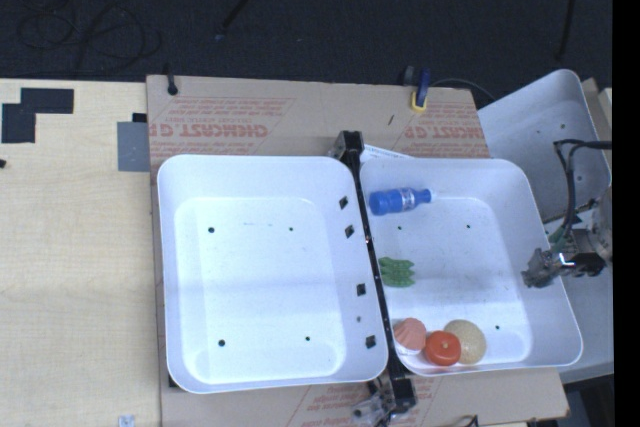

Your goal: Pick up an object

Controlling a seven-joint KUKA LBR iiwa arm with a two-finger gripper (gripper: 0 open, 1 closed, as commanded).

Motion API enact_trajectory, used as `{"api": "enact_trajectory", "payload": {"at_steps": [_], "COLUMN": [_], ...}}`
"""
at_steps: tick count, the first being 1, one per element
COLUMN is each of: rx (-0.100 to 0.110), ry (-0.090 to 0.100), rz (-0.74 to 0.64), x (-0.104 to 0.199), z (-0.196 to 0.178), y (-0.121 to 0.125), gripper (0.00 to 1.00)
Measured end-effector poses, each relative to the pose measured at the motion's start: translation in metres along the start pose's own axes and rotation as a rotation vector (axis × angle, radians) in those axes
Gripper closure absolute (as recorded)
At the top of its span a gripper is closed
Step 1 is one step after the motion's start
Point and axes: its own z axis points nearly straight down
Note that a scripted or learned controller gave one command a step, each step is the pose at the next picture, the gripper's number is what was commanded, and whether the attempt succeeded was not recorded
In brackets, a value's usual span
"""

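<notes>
**Arm waits at the bin's edge, nothing picked yet**

Dark floor with loose cables fills the background, and below it a pale wooden bench (70, 245) carries a sheet of printed cardboard (300, 120) under two shallow white bins.

Going left to right: the left bin (190, 180) has nothing in it but its small dark holes. A black divider (365, 245) runs between the two bins. In the right bin (520, 185) a blue bottle (399, 201) lies on its side near the far wall, close to the divider. Nearer the middle sits a small green object (396, 271). Along the near wall three round pieces huddle together: a pink one (409, 333), a red one (442, 348) and a tan one (466, 340), touching or nearly so.

At the right rim of that bin is the gripper (545, 267), small and dark, well apart from every object. Whether its fingers are apart or together cannot be told at this size.

As I judge it, the pick is at its approach stage. The next move calls for travelling inward over the right bin, choosing one target, and descending on it. The bottle and the green object stand alone; the clustered three look harder to separate.
</notes>
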Motion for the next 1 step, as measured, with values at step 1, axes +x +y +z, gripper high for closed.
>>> {"api": "enact_trajectory", "payload": {"at_steps": [1], "rx": [-0.012], "ry": [-0.005], "rz": [-0.003], "x": [-0.0011], "z": [-0.0809], "y": [0.0258], "gripper": [1.00]}}
